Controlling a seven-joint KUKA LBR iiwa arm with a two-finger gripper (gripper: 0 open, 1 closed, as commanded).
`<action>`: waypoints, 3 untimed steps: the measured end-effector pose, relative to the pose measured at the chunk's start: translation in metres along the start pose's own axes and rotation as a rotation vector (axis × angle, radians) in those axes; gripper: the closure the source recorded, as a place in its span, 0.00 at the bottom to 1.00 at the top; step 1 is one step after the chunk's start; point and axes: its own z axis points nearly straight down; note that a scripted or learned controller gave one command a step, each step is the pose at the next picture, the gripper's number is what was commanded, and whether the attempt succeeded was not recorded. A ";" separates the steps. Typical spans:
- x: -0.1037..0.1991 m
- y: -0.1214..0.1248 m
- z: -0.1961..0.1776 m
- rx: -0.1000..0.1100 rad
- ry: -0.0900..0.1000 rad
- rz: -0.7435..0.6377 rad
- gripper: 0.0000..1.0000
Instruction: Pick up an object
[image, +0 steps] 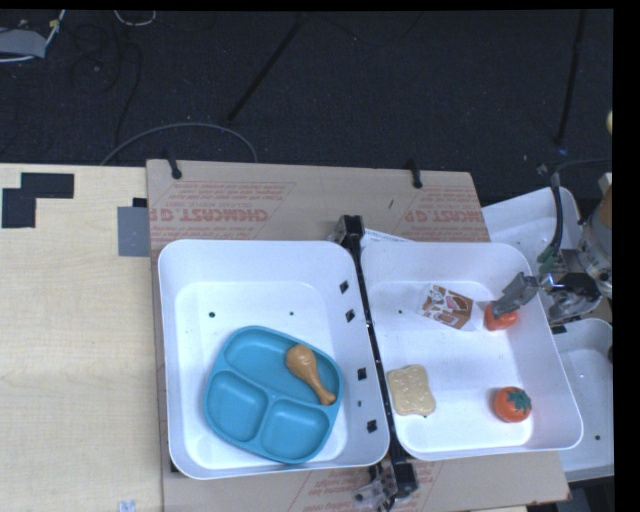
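My gripper (537, 294) reaches in over the right rim of the right bin (470, 262), at its far right corner. Directly under its grey tip lies a small red-orange object (501, 319), touching or nearly touching it. I see nothing lifted off the bin floor. Also in this bin are a brown and white packet (446, 306), a beige flat cracker-like piece (411, 390) and an orange tomato with a green top (511, 403).
The left bin (250, 265) holds a blue divided plate (255, 415) with a brown drumstick (311, 372) lying on it. A black divider (365, 345) runs between the bins. Cardboard (300, 205) lies under both.
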 end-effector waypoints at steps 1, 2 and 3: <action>0.000 0.002 -0.006 -0.011 -0.003 -0.002 0.00; -0.004 -0.003 0.039 -0.006 -0.001 -0.002 0.00; -0.012 -0.006 0.089 -0.005 0.000 -0.001 0.00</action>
